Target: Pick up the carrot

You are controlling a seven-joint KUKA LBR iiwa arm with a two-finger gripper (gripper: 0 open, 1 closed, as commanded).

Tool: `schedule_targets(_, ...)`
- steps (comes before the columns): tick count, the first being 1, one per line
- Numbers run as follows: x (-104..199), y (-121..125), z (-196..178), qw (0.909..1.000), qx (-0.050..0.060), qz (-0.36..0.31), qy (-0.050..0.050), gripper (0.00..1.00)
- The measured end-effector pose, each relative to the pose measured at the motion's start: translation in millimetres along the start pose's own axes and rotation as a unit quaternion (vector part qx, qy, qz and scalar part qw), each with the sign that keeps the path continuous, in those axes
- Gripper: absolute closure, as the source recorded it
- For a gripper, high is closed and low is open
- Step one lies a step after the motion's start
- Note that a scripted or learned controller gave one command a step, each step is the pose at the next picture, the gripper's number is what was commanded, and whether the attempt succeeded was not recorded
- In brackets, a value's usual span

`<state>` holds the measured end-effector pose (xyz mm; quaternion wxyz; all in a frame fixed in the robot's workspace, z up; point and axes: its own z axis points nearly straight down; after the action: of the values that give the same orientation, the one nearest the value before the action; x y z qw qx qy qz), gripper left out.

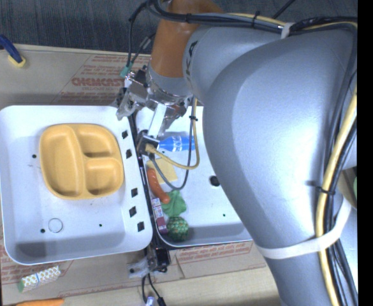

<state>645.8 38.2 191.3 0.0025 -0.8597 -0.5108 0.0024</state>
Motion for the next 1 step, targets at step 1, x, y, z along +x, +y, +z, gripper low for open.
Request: schedule_targets(1,-28.3,27.4,-0.6,0.9944,-0.002,-0.106,0.0,0.0)
